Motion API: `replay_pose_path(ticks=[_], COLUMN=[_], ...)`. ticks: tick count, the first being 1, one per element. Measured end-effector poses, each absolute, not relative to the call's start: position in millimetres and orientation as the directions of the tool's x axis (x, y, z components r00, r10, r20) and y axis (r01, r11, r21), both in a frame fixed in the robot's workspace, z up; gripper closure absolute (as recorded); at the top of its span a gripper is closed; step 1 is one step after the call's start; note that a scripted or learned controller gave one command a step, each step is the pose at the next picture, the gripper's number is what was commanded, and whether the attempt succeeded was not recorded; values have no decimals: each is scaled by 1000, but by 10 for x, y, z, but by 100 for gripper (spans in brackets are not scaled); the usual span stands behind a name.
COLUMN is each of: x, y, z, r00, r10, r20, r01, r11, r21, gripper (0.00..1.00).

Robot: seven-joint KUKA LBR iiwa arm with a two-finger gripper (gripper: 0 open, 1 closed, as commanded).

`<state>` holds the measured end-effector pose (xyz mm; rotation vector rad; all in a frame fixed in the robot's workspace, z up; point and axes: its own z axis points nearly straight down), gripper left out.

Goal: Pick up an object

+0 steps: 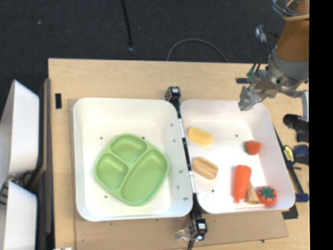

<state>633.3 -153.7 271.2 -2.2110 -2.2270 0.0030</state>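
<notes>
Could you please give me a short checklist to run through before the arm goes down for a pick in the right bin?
1. Gripper position: over the far edge of the right bin, above no toy. Not ok for a straight descent.
2. Finger opening: cannot tell.
3. Nothing carried: no object seen at the gripper. Ok.
4. Isolated targets: the yellow toy, the bread roll toy and the small red toy each lie apart. Ok.
5. Crowded corner: the carrot toy lies against the strawberry toy. Not ok for a clean grasp.
6. Left bin: the green divided plate sits away from the path. Ok.
</notes>
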Motion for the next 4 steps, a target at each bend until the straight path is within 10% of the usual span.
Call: replay_pose_path(ticks=[4], x=[6672], y=[349], z=[2338], r00=[-7], r10=[1000], r20=[-1], r01=[1000], r11=[7], r21=[-9], gripper=[100])
